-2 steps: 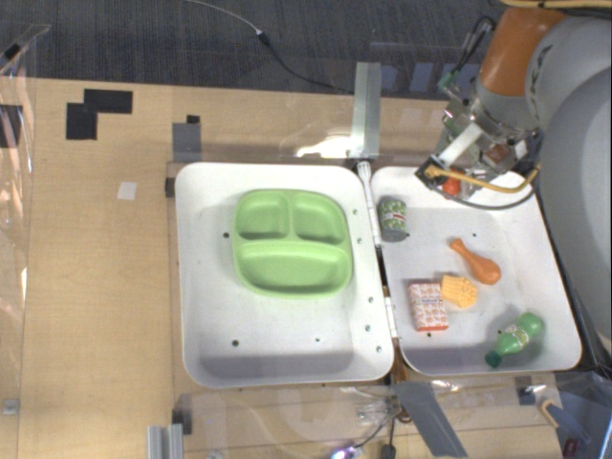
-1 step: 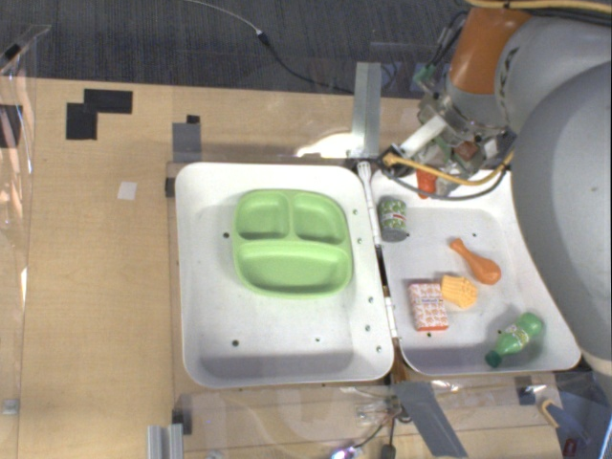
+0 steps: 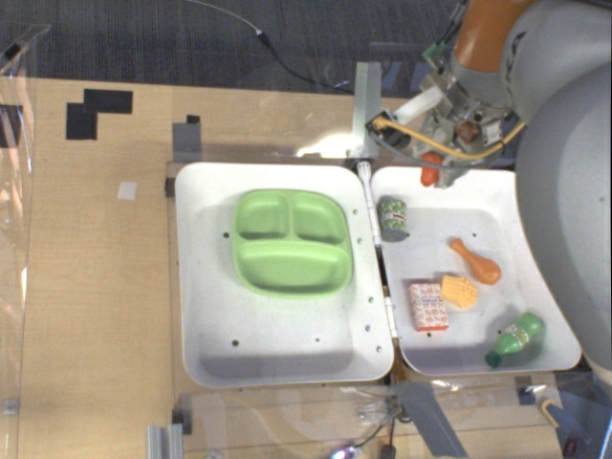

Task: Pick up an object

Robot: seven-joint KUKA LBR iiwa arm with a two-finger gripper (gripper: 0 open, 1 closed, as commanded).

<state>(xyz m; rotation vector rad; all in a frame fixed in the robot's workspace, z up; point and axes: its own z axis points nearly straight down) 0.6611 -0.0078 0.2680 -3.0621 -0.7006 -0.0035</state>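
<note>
The right bin (image 3: 535,199) holds a small green can (image 3: 393,217) by its left wall, an orange drumstick (image 3: 475,261), a pink and white box (image 3: 427,306), a yellow waffle-like piece (image 3: 460,292) and a green bottle (image 3: 516,338). My gripper (image 3: 442,153) hangs over the far rim of the right bin, up and to the right of the can and apart from it. Just under the gripper is a small red-orange piece (image 3: 430,174). I cannot tell whether it is gripped or what it is.
A green compartment plate (image 3: 292,242) lies in the left bin (image 3: 206,333). A metal post (image 3: 367,103) stands behind the divide between the bins. The grey arm body (image 3: 564,180) covers the right bin's right side. Yellow cable loops (image 3: 421,137) hang by the wrist.
</note>
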